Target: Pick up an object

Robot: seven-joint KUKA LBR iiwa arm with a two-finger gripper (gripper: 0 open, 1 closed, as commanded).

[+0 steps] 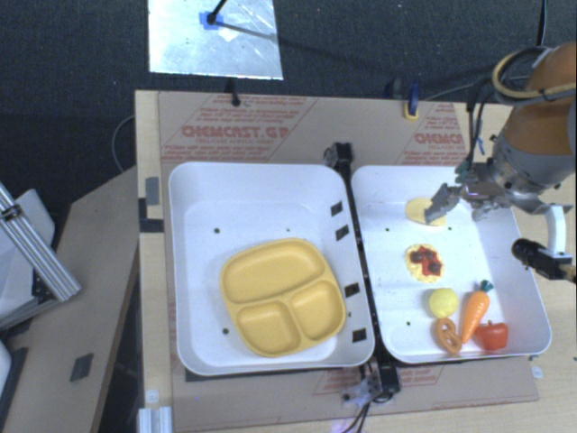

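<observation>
- Two shallow white bins are sitting side by side on the bench, the left bin (194, 242) and the right bin (518, 291), with a dark divider running between them.
- In the left bin, a yellow three-compartment plate (281, 294) is lying flat toward the near side, with nothing resting in its compartments.
- In the right bin, a pale yellow flat piece (417, 209) is lying near the far left part of the floor, partly covered by a grey finger.
- Nearer the camera, a small toy pizza (425, 262) with red and dark topping is sitting apart from the pale piece.
- Just beyond it toward the near edge, a yellow lemon-like toy (442, 302) is touching an orange pretzel-shaped toy (446, 335).
- A toy carrot (474, 314) is lying beside these, its green top pointing away from the camera, and a red toy pepper (492, 335) is resting just beside its tip.
- The gripper (455, 198) is reaching in from the right, hanging at the pale yellow piece; I cannot tell how its fingers are set or whether they are gripping anything.
</observation>
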